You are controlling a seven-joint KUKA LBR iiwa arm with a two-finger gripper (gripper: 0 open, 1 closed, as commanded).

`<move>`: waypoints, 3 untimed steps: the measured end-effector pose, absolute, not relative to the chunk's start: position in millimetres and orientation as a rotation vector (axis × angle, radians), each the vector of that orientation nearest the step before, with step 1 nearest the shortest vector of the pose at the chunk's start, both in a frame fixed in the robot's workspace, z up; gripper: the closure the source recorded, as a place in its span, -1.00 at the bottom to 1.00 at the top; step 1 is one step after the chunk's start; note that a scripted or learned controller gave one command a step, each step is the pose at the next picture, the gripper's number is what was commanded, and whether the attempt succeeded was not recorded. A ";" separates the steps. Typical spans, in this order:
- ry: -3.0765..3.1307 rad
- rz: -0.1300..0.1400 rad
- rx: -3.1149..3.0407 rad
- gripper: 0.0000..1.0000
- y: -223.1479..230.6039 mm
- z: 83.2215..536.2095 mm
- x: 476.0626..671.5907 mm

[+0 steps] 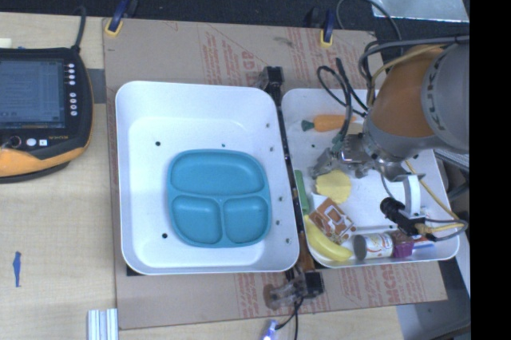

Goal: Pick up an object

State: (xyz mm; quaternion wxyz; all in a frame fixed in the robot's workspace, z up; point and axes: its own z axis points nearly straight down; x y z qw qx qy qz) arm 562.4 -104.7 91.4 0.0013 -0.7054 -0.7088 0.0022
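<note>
My gripper [335, 161] hangs low in the right bin [297, 108], below the orange band of the arm. It sits just above a pale yellow piece [334, 187]. An orange carrot [326, 123] lies at the bin's far side. Toward the near side lie a brown snack packet [330, 220], a yellow banana [326, 247] and a small bottle with a purple cap [383, 246]. A green strip [299, 188] lies along the bin's left wall. I see nothing between the fingers.
The left bin [136, 171] holds a blue divided plate [218, 197]. A teach pendant [40, 113] rests on the bench at far left. Cables loop over the right bin's far and right sides.
</note>
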 end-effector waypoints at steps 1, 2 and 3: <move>-2.229 0.010 -2.211 1.00 -105.7 101.8 562.6; -2.229 0.010 -2.211 -1.00 -105.6 101.7 562.6; -2.225 0.002 -2.215 -1.00 -135.3 92.0 641.7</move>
